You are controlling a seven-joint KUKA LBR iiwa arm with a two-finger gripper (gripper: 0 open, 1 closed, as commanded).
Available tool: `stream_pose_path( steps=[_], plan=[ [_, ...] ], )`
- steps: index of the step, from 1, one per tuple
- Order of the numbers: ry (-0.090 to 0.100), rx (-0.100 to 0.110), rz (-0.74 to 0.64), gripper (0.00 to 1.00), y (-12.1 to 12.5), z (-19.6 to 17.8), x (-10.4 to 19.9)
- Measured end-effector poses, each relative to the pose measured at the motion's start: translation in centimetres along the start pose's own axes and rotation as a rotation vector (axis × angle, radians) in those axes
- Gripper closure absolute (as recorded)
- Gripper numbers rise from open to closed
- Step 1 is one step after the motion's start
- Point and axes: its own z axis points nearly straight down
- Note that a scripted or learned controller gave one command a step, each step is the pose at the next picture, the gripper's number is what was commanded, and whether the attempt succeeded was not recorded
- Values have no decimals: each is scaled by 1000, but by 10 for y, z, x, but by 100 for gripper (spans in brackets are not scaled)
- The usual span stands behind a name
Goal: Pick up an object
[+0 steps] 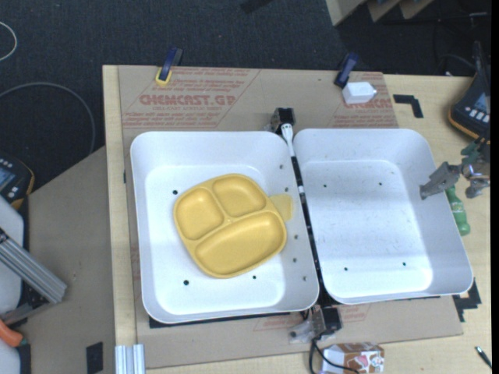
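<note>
A yellow divided plate (230,224) with three compartments lies flat in the left bin (148,158), slightly left of the bin's middle. A small yellowish scrap (282,206) lies against the plate's right edge. My gripper (457,184) hangs at the far right, over the right rim of the right bin (366,209), well away from the plate. Its fingers (437,182) are spread open. A slim green object (458,212) lies along that rim just below the gripper, and I cannot tell whether it touches the gripper.
Both bins sit on a cardboard sheet (234,92) held by clips at the back. A small white block (359,93) rests behind the right bin. A black divider with cabling (300,201) runs between the bins. A yellow-edged device (473,111) sits at the far right.
</note>
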Motion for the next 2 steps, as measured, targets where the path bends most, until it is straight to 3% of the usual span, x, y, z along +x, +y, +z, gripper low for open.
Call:
stream_pose_path(
  steps=[1, 2],
  plan=[
    [1, -12, -11, 0, -32, -119, 101],
    [1, -22, -10, 0, -32, -277, 169]
  ],
)
